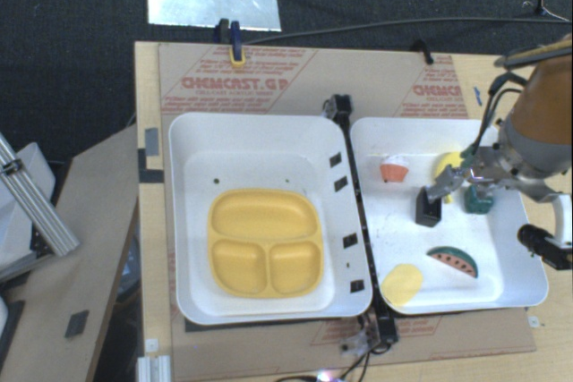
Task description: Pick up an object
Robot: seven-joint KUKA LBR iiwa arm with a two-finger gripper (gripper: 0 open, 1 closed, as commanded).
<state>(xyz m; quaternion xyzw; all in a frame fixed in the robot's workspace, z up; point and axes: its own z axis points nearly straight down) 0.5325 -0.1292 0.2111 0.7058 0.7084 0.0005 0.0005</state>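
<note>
Two white bins (pixel 183 192), yellow tray (pixel 265 241) left, jaws (pixel 428 208) over right

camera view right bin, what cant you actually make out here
- Gripper: its fingers merge into one dark shape, too small to tell apart.
- Yellow object: partly hidden behind the arm's wrist.
- Teal object: too small to identify, partly covered by the wrist.
- Arm: cut off by the right edge.

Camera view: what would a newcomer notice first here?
Probably the yellow tray, alone in the left bin. Next, the arm reaching in from the right, its gripper low over the right bin, among a watermelon slice, a yellow disc and a small cup.
</note>
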